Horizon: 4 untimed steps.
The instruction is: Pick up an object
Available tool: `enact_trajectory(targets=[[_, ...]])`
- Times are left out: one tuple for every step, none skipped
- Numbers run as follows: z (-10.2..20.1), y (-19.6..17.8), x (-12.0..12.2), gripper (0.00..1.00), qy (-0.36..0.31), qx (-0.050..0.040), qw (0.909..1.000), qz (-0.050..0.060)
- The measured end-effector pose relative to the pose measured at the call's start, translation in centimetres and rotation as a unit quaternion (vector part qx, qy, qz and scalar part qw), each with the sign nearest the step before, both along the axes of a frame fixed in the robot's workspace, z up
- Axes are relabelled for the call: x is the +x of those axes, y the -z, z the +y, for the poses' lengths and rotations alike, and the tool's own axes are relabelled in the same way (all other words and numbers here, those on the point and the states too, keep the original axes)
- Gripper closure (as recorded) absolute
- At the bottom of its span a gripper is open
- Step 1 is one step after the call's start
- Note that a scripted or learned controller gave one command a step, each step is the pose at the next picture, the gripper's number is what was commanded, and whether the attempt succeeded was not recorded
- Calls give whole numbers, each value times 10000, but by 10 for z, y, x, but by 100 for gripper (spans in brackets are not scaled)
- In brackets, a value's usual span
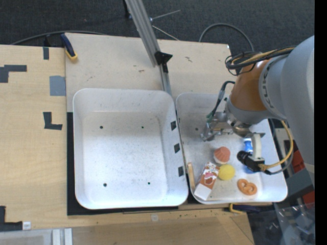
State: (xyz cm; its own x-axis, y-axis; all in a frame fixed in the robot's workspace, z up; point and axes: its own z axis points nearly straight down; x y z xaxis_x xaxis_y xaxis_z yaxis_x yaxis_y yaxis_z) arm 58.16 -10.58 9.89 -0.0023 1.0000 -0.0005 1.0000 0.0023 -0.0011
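Note:
My gripper [208, 132] hangs low over the middle of the right bin [190, 111], above bare bin floor. Just below it lies a round red-orange object [222, 154]. Nearer the front are a yellow ball [227, 172], a red and white carton [207, 180] and an orange pretzel-shaped piece [247, 187]. A small blue object [248, 146] shows partly beside the wrist. I see nothing held by the gripper.
The left bin [82, 137] stands beside the right one. A thin wooden stick [190, 175] leans along the right bin's left wall. A metal pole [148, 34] slants in from the top towards the gap between the bins.

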Motion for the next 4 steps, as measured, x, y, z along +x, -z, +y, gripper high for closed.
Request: enact_trajectory(targets=[[0,-45,-7,100,7,3,10000,-11],[1,-108,-6,100,4,-2,10000,-32],[1,-139,-5,100,5,-1,10000,-18],[63,-132,-2,100,-22,8,10000,4]])
